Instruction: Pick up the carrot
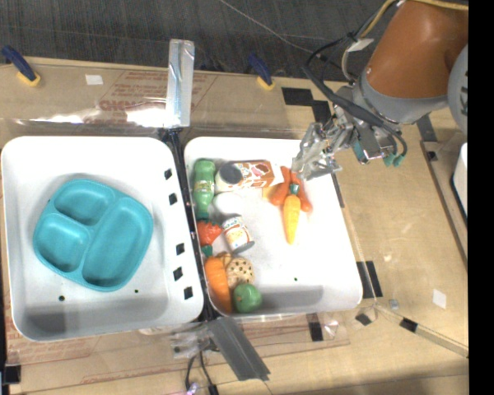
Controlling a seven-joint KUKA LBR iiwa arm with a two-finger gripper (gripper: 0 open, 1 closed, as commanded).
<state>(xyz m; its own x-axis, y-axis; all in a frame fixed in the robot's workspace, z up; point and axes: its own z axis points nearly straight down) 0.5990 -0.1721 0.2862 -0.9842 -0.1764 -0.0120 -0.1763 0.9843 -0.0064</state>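
Arm over right bin's top-right corner.
We see the gripper (315, 161) angled down-left from the wrist, grip state unclear; the carrot (291, 215) lies just below it in the right bin (333, 282), w/ other toy food.

One fixed cam above worktop (412, 245), looking down at a slant, mid distance; both bins (8, 220) in frame.
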